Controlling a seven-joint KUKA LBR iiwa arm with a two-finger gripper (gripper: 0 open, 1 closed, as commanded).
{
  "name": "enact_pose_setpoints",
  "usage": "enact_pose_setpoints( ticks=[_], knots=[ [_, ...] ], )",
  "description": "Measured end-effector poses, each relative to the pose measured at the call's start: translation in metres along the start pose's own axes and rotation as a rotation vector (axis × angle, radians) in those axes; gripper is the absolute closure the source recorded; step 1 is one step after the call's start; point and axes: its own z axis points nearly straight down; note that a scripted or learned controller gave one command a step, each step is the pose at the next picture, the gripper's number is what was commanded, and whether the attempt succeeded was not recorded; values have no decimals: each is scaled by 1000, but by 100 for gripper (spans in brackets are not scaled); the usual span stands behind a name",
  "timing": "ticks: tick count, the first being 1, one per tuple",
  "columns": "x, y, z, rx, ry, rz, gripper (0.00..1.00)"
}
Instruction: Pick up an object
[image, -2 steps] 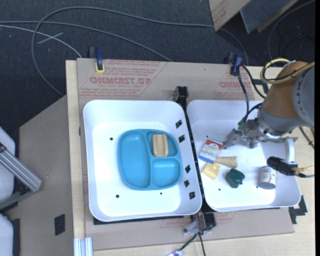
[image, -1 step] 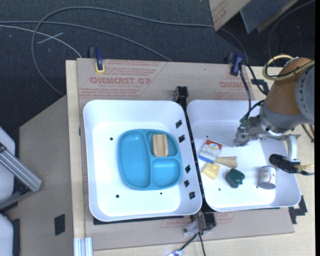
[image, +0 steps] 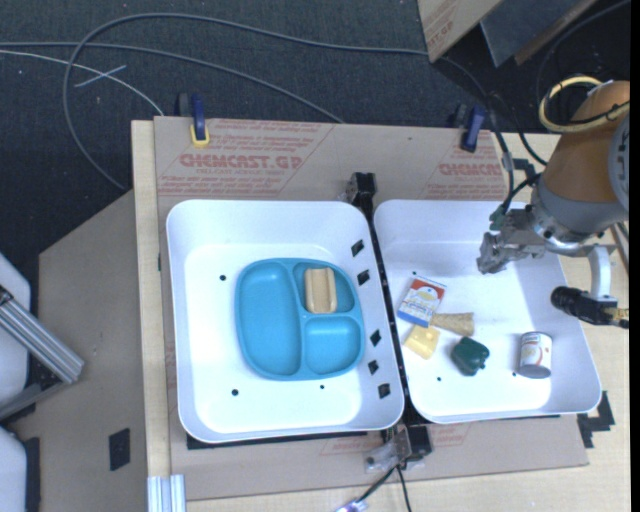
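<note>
Camera view: gripper (image: 493, 256) seen high in right bin (image: 570, 395), nothing held; jaw gap cannot be told. Reach step judged. Card box (image: 421, 300) below-left of jaws; drop needed next.

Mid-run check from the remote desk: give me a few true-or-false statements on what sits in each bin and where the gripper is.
1. The blue divided tray lies in the left bin. True.
2. A tan block sits in one of the tray's compartments. True.
3. The small can is in the left bin. False: it lies in the right bin, near its right edge.
4. The gripper hangs over the left bin. False: it is over the right bin's upper part.
5. The green object lies in the right bin. True.
</note>
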Motion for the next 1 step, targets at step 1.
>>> enact_pose_setpoints(
  ticks=[1],
  knots=[
    [1,-8,-58,0,0,1,100]
  ],
)
